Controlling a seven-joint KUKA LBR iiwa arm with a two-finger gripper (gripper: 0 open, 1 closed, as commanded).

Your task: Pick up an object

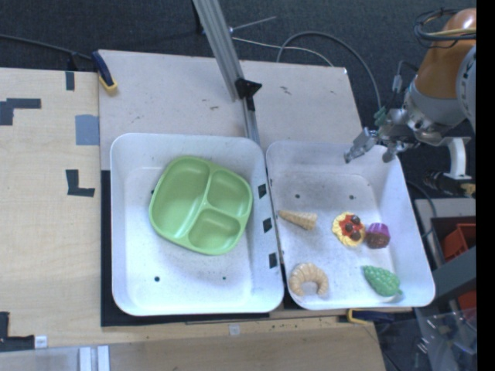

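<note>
At the bottom of the camera view, nearest the lens, a tan croissant (309, 279) lies in the front left part of the right bin (402, 199), with a green leafy piece (381, 280) near the bin's front right corner. Further back in that bin, a pale cone-shaped pastry (298, 219) lies near the left wall. To its right sits a small yellow tart topped with red berries (349, 229), and a dark purple piece (377, 236) touches the tart's right side.

The left bin (124, 207) holds a green divided plate (202, 204), tilted slightly, roughly in its middle. Both bins rest on the table (170, 91), and a grey metal post (220, 37) rises from behind the seam between them.

The claw (371, 150) hangs over the back right corner of the right bin, well apart from every item there. Its two fingers are spread, with nothing between them. The arm's orange band (452, 25) shows at the upper right.
</note>
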